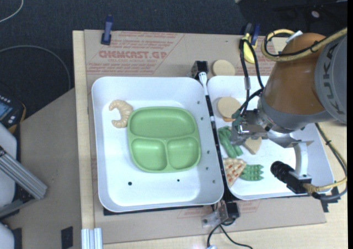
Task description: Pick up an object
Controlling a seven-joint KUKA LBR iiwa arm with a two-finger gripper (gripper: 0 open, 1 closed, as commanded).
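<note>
My gripper [244,130] hangs low over the right bin [320,157], just above the green beans [228,141] and a tan piece [253,145].
</note>
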